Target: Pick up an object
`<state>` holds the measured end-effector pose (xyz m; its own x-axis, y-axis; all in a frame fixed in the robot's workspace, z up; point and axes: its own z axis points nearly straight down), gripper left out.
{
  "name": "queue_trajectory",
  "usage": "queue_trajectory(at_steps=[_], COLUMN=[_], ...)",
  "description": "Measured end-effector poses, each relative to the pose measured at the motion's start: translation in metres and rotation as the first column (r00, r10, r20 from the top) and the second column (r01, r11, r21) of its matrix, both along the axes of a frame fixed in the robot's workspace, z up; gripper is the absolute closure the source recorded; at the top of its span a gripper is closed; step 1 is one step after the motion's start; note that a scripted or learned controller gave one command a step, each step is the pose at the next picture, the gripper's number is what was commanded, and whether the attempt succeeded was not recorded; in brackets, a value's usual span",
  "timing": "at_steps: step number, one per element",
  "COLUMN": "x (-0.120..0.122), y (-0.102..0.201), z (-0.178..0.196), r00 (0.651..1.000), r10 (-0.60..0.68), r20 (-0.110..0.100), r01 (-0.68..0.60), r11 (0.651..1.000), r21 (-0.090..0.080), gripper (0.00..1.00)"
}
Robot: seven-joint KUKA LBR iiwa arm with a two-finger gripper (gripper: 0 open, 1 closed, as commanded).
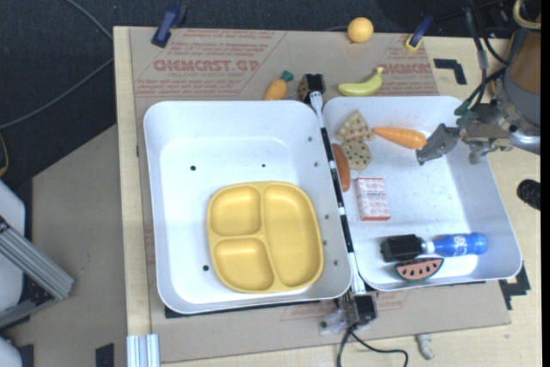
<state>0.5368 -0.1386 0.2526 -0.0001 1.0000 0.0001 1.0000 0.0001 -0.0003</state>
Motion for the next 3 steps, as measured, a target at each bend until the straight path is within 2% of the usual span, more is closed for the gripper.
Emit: queue_trajectory(at_steps=[1,2,3], x=[-0.011,-0.058,-0.058], y=[0.028,0.039,0.034], z=[-0.119,-0.169,-0.168], r00=[1.000,1.000,1.000], r10=[-0.001,-0.001,-0.001], r20=[-0.002,-0.001,0.000], r01=[0.001,0.001,0.001], r11=[1.000,1.000,1.000], r21=[0.001,0.000,0.000], gripper=[0.00,0.00,0.00])
